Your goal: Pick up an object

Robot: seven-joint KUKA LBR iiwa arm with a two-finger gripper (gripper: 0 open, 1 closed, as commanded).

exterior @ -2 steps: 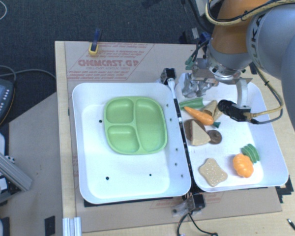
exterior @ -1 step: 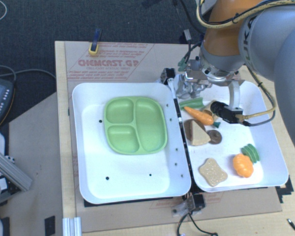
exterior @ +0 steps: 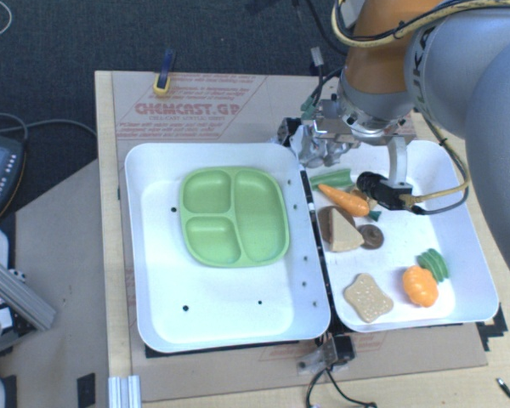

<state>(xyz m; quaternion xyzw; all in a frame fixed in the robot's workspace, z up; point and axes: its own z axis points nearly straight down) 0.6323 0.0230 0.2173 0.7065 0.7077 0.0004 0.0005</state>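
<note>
Just beyond the toy carrot (exterior: 347, 200), toward the far rim of the right bin (exterior: 474, 257), the gripper (exterior: 321, 153) hangs low under the grey arm's orange band. It is close to the divider between the two bins. Whether the tool is spread or pressed together cannot be told from this slant.

A green pea pod (exterior: 331, 178) lies between the gripper and the carrot, just beside the carrot's thick end. On the carrot's near side sits a bread wedge (exterior: 340, 230), with a small brown disc (exterior: 371, 237) touching its right edge. Nearer the camera than the carrot lies a toast slice (exterior: 368, 297). To the right of that slice, well apart from the carrot, is an orange fruit (exterior: 421, 287) with green leaves.

Left of the carrot, across the divider, a green divided plate (exterior: 235, 215) lies flat in the left bin (exterior: 144, 253). Both bins rest on a cardboard sheet (exterior: 187, 109) printed in red.
</note>
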